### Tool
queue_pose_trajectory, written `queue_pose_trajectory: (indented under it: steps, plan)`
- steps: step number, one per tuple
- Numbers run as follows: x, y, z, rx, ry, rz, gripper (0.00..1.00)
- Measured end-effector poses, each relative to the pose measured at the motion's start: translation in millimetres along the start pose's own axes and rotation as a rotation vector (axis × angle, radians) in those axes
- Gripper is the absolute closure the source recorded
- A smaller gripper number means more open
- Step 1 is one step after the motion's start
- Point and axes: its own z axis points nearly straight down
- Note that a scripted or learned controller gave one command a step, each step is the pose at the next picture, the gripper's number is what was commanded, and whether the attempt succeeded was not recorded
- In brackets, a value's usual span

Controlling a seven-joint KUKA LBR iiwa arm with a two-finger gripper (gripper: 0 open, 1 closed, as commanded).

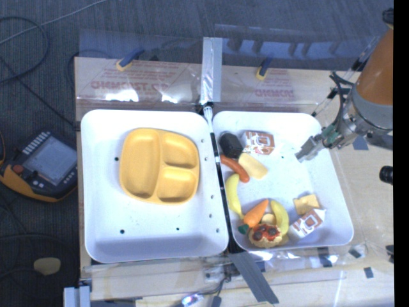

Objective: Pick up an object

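A small tart [265, 234] topped with fruit is seen at the near rim of the right bin [337, 197], well below and left of the claw [309, 149], with a carrot [255, 213] and a banana [234, 196] touching it. Far left of the claw, a yellow divided plate [159, 165] is found in the left bin [102, 222]. The claw is poised over the right bin's far right part with nothing seen between its tips; whether it is parted cannot be told.

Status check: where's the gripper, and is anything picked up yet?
Gripper over right bin's upper right corner, nothing seen in it. Toy food clustered left and bottom. Nearest: small carton. Path unobstructed.
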Motion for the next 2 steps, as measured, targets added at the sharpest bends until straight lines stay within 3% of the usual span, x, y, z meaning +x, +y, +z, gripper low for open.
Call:
queue_pose_trajectory:
  steps: [1,2]
  plan:
    - [-56.7,36.2,61.0,0.003,-0.002,0.115,1.00]
    - [-49.1,40.7,162.9,0.002,0.002,-0.205,1.00]
